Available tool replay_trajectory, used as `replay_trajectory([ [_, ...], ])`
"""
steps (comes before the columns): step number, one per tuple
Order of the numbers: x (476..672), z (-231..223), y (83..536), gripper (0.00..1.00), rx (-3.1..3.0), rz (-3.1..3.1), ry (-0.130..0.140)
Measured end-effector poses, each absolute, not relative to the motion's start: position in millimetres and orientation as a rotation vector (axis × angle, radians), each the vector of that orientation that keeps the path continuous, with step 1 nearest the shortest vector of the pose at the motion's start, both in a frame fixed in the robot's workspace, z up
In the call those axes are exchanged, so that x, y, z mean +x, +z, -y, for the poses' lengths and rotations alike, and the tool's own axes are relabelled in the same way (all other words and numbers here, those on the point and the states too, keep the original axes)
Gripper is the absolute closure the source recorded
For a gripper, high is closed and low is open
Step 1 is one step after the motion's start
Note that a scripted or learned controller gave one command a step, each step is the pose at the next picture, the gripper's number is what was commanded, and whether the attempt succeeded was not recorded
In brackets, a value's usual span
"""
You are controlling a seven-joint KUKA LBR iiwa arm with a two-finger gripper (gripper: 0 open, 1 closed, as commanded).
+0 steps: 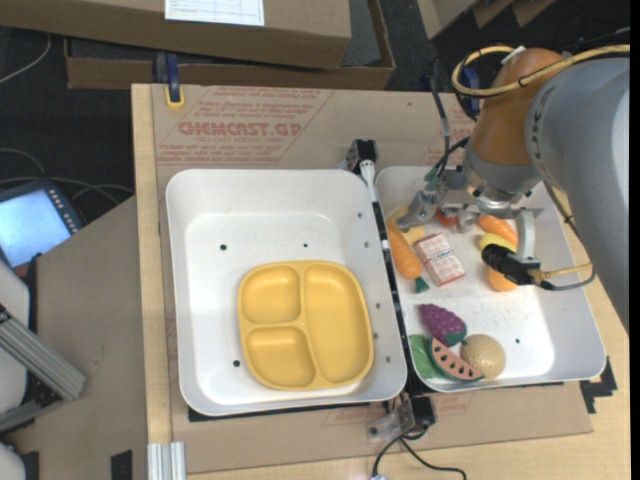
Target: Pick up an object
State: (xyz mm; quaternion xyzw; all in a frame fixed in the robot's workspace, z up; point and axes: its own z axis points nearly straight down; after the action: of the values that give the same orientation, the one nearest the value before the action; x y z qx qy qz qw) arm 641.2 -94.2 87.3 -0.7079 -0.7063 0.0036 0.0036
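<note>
The right bin (pixel 560 358) holds several toy foods. An orange carrot (pixel 403 252) lies by its left wall, with a small pink and white box (pixel 440 259) beside it. Purple grapes (pixel 442 321), a watermelon slice (pixel 446 359) and a tan round piece (pixel 484 354) sit near the front. Orange pieces (pixel 497 230) lie partly hidden under the wrist. My gripper (pixel 455 211) hangs low over the far part of this bin, just above the box and carrot. I see nothing held in it.
The left bin (pixel 200 218) carries a yellow divided plate (pixel 303 323). A black clamp (pixel 362 154) sits at the far end of the wall between the bins. The bulky grey arm (pixel 590 128) covers the right bin's far right corner.
</note>
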Motion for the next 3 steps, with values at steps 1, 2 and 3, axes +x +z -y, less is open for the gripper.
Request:
replay_trajectory([
  [1, 659.0, 101.1, 87.3, 0.0, -2.201, 2.18, 0.051],
  [2, 655.2, 107.7, 95.2, 1.0, -2.206, 2.175, 0.072],
  [3, 655.1, 106.8, 94.5, 0.0, -2.204, 2.175, 0.072],
])
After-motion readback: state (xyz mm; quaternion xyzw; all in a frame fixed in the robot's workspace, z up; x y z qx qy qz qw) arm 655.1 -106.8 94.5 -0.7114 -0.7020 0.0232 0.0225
